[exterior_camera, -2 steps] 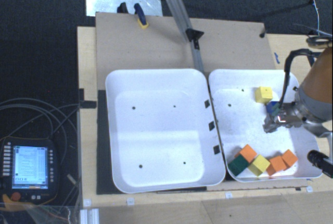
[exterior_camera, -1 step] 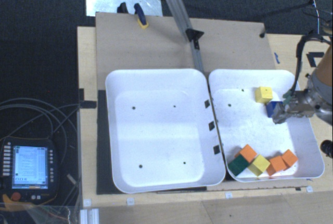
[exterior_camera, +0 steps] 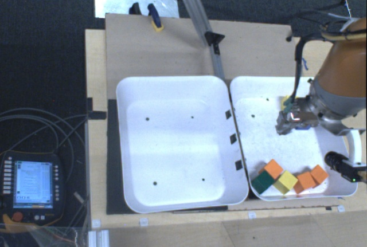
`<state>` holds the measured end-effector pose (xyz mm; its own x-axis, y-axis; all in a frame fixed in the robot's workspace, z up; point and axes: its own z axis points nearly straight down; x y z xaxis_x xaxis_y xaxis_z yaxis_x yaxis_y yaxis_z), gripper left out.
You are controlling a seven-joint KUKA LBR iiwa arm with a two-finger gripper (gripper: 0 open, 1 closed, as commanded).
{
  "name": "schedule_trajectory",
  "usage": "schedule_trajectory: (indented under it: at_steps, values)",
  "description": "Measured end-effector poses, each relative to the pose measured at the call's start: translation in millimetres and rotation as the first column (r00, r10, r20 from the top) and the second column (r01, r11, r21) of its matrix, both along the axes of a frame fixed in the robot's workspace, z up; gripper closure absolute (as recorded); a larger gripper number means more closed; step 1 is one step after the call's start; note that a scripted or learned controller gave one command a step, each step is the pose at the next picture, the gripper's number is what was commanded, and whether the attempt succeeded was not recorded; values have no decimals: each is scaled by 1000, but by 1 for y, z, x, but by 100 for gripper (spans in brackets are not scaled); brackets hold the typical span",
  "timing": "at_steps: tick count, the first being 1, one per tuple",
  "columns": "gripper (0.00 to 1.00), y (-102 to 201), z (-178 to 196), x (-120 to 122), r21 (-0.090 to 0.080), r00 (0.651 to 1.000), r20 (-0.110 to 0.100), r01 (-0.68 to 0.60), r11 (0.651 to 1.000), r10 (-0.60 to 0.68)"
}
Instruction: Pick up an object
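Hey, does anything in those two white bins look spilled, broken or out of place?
Nothing stands out. The small coloured cubes, orange, dark green, yellow and two more orange, sit huddled against the near wall of the right white bin. The gripper hangs above that bin.

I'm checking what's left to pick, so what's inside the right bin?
The right bin holds a cluster of blocks at its near edge: orange, dark green, yellow and two more orange. The gripper hangs above; the arm covers the bin's far-right part.

Pincer [exterior_camera: 285,125] fingers too blurred to tell apart
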<state>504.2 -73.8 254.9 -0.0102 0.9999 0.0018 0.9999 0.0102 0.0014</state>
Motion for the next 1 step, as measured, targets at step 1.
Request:
schedule_trajectory:
  at_steps: [1]
  values:
    - [100, 49, -4, 4, 0, 1000, 0, 0, 1000, 0]
